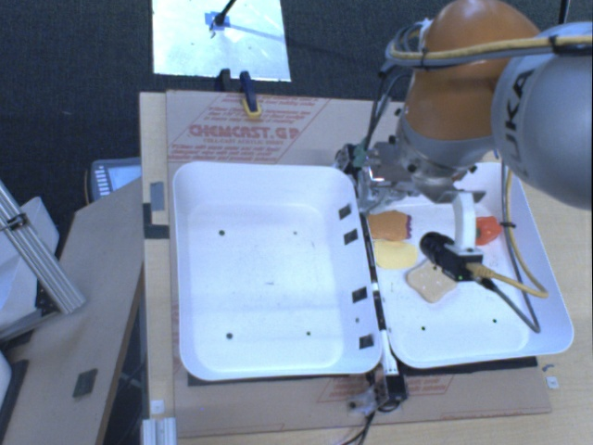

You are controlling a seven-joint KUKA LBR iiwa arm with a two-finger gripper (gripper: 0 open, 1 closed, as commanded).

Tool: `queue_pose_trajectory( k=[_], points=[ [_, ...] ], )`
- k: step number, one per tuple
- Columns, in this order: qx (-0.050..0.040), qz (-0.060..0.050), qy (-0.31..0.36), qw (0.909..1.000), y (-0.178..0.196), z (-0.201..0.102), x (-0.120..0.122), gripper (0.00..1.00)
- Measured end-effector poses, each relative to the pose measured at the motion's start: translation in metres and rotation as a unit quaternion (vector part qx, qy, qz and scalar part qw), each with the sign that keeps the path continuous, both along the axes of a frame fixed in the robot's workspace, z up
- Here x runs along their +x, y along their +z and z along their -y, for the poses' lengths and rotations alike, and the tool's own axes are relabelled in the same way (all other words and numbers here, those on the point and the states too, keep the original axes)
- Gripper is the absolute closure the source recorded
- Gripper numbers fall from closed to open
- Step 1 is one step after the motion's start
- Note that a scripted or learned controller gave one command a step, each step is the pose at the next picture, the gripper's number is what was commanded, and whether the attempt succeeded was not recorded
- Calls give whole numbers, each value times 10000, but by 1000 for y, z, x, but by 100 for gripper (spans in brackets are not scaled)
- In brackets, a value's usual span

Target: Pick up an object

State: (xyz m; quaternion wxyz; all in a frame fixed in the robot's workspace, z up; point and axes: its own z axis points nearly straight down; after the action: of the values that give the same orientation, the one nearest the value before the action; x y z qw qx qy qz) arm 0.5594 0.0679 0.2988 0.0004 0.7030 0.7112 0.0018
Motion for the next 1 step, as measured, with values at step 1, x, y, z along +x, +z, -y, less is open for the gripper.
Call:
queue_pose_trajectory(
  k=[1],
  points=[
    [-6, 9, -68, 10000, 78, 53, -75, 100]
  ],
)
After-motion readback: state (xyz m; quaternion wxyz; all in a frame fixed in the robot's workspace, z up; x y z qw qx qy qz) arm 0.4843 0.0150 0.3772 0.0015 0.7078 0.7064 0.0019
